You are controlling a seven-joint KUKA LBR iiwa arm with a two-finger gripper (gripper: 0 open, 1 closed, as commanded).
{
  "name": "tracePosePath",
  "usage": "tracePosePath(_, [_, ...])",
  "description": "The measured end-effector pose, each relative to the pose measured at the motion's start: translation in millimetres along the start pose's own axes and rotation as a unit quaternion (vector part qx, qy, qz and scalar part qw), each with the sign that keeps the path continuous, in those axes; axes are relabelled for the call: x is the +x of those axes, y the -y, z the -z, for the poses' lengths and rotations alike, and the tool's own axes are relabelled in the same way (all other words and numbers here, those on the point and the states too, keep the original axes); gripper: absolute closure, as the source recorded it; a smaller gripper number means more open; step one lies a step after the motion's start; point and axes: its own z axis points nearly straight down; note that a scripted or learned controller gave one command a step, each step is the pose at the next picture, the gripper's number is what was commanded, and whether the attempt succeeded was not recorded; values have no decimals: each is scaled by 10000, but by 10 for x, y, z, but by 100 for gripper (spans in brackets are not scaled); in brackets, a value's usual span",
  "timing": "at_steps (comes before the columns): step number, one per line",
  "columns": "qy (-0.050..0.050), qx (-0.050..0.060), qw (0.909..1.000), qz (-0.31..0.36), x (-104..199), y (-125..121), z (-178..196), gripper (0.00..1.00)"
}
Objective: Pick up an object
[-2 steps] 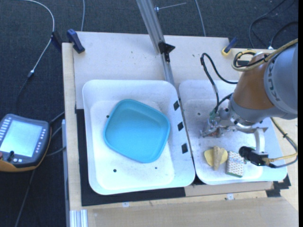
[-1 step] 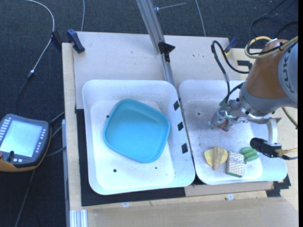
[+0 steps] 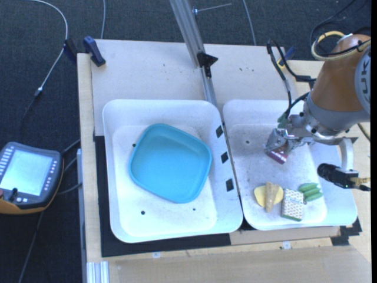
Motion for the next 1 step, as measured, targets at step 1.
tracePosePath(1, [2,-6,10000,-1,10,-9,401,100])
